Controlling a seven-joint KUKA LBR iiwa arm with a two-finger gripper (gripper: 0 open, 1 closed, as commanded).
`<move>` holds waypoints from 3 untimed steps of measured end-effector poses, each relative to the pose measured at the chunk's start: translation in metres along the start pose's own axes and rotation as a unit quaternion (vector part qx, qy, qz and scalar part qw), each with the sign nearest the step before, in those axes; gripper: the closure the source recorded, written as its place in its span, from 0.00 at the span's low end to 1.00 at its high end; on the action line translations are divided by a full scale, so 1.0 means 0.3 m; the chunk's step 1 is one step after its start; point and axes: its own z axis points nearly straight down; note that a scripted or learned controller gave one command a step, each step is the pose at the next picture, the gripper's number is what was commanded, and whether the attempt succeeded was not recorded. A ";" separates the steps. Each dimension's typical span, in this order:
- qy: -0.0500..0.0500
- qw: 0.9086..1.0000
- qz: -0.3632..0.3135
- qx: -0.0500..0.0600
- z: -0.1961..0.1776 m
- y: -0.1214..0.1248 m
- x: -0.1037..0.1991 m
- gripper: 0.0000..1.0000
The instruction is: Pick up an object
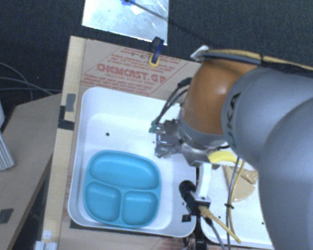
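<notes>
Note a blue plate (123, 188) lying flat on the floor of the left bin (85, 139), in that bin's near half and close to its near wall. Count three compartments: one wide across the far side, two smaller side by side on the near side.

Find the gripper (164, 139) over the far right part of the left bin, beside the bin's right wall, above the plate's far right corner and apart from it. Cannot tell how wide the gripper stands, or whether it has hold of anything.

Trace the grey arm (287, 132) in from the right of the left bin, with the orange band (212, 95) just above the gripper.

See the right bin (257, 232) just beside the left bin, largely covered by the arm. In it, near the left bin's right wall, see a yellow thing (222, 157) and a tan disc (246, 185), both partly hidden; cannot tell what either is.

Mark a dark speck (107, 135) on the left bin's floor, far left part.

Under the left bin, see a cardboard sheet (124, 68) with red print, reaching beyond the far wall. At its far edge, note a blue and yellow clip (155, 51); beyond that, a shiny sheet (127, 2).
</notes>
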 end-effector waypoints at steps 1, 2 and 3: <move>-0.002 1.000 0.001 0.004 -0.192 0.109 -0.292 1.00; 0.000 1.000 -0.001 0.014 0.061 -0.158 -0.349 1.00; 0.002 1.000 -0.008 0.003 -0.236 -0.066 -0.078 1.00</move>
